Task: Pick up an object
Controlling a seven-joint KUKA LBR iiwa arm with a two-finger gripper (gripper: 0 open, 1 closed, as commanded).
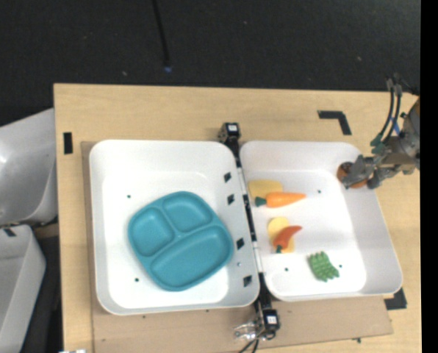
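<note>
Smooth pointed carrot and bumpy green piece left of pincer; pincer opening impossible to tell.

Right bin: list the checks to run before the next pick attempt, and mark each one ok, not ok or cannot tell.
1. Objects to pick lie in the right bin: ok. The carrot, the red pepper and the green piece are there.
2. Gripper positioned over an object: not ok. It sits at the bin's upper right rim, apart from all three.
3. Jaws open: cannot tell.
4. Green piece free to grasp: ok, it lies alone near the lower wall.
5. Carrot free to grasp: not ok, it touches a yellow piece.
6. Blue plate out of the way: ok, it lies in the left bin.
</note>
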